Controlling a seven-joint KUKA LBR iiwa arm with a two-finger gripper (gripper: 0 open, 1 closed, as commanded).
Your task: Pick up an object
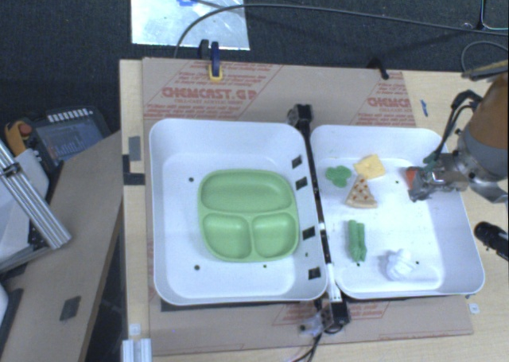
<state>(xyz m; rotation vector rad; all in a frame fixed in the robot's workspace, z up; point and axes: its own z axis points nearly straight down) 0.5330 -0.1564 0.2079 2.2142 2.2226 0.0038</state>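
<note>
Right bin (445, 269) carries five loose items: a green clump (339, 175), a yellow block (369, 165), a pizza wedge (361, 193), a green stick (355, 240) and a white crumpled piece (398, 265). Left bin (171, 273) carries a green divided tray (246, 215).

The pincer (417, 184) sits low at the right bin's right side, near the rim. Something red-orange shows at its tip (410, 175); whether that is an object or part of the tool cannot be told, nor whether the pincer is released or clenched.

Risks, as judged:
- No pickable item lies under the tip. The nearest, block and wedge, are apart to its left. A close here would likely catch nothing.
- Proximity to the bin wall: a descent here could strike the rim or shift the bin on the counter (262, 82).
- Block, wedge and clump lie close together; a reach there could nudge one while taking another.
- The white piece looks soft and may slip or deform.
</note>
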